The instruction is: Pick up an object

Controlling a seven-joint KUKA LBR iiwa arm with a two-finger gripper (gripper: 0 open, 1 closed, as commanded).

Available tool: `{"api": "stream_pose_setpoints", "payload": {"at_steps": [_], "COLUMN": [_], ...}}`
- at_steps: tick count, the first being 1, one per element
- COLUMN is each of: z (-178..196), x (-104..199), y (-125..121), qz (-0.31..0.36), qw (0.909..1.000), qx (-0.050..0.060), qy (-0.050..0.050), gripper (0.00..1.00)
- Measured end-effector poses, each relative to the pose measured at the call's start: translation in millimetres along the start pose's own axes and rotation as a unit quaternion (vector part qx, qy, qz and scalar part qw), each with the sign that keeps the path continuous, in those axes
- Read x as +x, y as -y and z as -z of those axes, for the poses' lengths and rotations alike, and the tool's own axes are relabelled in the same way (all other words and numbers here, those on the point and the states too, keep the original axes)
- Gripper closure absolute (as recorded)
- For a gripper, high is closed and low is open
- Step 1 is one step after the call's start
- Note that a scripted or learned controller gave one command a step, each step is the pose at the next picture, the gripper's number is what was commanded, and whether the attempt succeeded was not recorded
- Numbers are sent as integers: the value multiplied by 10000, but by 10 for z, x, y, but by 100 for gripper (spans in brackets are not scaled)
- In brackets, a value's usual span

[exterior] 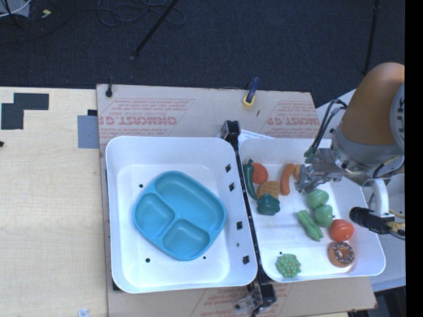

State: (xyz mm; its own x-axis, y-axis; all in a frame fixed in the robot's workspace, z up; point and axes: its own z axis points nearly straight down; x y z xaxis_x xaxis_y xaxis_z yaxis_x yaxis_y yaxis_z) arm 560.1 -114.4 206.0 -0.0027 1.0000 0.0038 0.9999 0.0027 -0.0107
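Note:
The right bin [370, 269] holds several toy foods. An orange carrot [285, 178], a red tomato [260, 172], a brown-orange piece [269, 189] and a dark green pepper [268, 205] lie near its left wall. Two light green peppers [317, 198] [324, 214], a green pod [308, 224], a second red tomato [342, 230], a donut [341, 254] and a green bumpy cluster [288, 265] lie further right and forward. My gripper [308, 179] hangs low over the bin, just right of the carrot and just above the upper light green pepper. Nothing shows in its grasp.
In the left bin [119, 177] lies a blue divided plate [178, 214]. A black divider [241, 203] runs between the two bins. The arm's orange band [377, 104] looms over the right bin's far right corner. A yellow-and-blue clamp [250, 92] sits on the cardboard behind.

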Motion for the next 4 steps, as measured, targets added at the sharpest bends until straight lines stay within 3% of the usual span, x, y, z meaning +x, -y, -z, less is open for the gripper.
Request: {"api": "stream_pose_setpoints", "payload": {"at_steps": [2, 4], "z": [-7, 227], "x": [939, 1150], "y": [483, 597], "qz": [5, -4], "qw": [10000, 10000], "qx": [-1, -18], "qy": [4, 17], "gripper": [100, 100]}}
